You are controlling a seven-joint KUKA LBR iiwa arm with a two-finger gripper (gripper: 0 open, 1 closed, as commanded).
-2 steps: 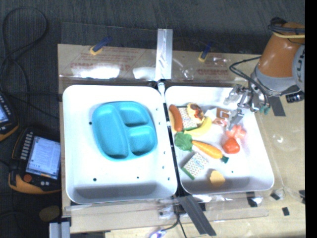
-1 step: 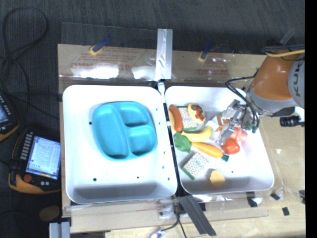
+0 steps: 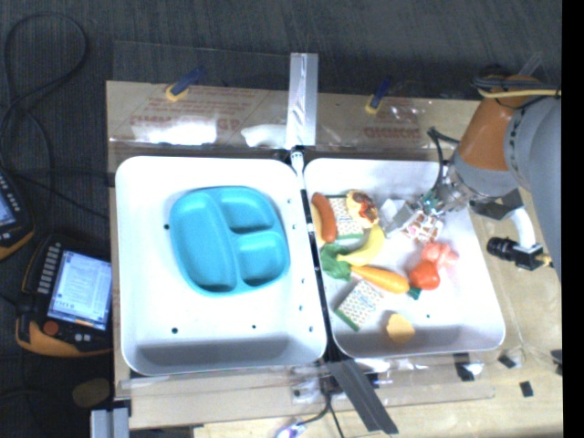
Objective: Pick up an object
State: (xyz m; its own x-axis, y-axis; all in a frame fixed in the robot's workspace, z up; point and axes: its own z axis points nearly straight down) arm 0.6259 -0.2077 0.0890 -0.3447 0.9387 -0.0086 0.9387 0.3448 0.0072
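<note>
Bench: brown top, two shallow white bins side by side, clear film taped along the far edge.

Left bin: holds one blue divided plate, three compartments, lying flat near the bin's centre.

Right bin: holds the loose objects, crowded toward its left and middle.

Arm: grey with orange band, enters from the right edge and angles down over the far right corner of the right bin.

Gripper: low over the far right part of the right bin, tip next to a small white and red packet. Finger opening: cannot tell, the tip is small and blurred against the clutter. Nothing visibly held between the fingers.

Objects in right bin, larger first:
- banana, yellow, curved, mid-left.
- carrot, orange, lying just below the banana, green leafy piece at its left end.
- sausage, reddish, along the left wall.
- printed box, green and white, near the front.
- tomato, red, touching the carrot's right end.
- pink toy, just above the tomato.
- burger-like piece, far side, beside the sausage.
- yellow wedge, near the front wall.
</note>
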